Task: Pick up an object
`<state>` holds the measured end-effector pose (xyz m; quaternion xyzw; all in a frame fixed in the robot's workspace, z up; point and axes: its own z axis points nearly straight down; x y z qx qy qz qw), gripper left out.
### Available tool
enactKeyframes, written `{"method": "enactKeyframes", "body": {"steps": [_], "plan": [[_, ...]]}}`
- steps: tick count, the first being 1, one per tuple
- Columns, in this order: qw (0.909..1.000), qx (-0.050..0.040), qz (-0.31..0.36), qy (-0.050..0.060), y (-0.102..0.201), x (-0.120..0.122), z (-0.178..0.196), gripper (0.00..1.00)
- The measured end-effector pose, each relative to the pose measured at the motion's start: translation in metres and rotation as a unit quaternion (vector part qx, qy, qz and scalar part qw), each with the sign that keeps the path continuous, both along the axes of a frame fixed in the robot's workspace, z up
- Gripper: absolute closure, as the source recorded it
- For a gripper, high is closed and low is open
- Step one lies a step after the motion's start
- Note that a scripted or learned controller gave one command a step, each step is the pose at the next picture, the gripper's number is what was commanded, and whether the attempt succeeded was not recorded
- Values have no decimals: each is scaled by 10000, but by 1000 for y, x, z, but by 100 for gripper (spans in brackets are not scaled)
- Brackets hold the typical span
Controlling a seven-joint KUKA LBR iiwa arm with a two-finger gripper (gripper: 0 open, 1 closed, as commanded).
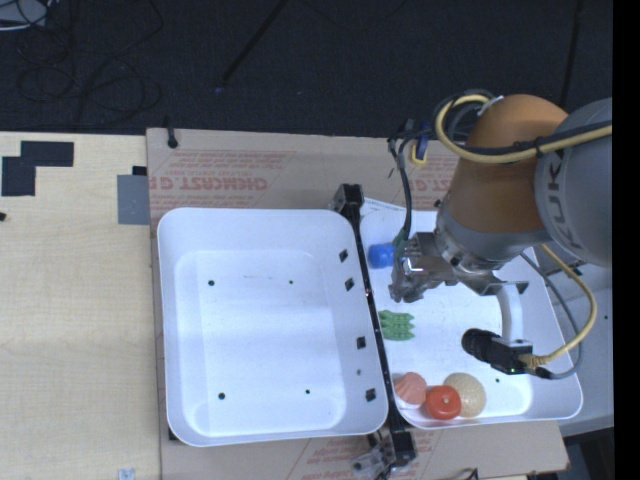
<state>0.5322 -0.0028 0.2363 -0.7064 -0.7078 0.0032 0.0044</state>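
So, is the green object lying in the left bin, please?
No, the green object lies in the right bin, near the divider.

The cardboard sheet (260, 173) under the bins bears red print, upside down, reading roughly "CHEMCREST".

Two bins side by side on the surface (70, 298): left bin (260, 328) at frame centre, right bin (545, 393) toward the right edge. In the right bin: ball (380, 256) at upper left, ridged piece (396, 325) below it, three round items (440, 395) clustered at the lower edge. Gripper (407, 286) between ball and ridged piece.
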Motion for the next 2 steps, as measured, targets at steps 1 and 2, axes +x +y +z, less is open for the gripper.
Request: {"method": "enactKeyframes", "body": {"steps": [1, 2], "plan": [[10000, -7, -22, -31, -2, 2, 2, 0], [10000, -10, -48, -31, -72, -59, 32, 0]]}}
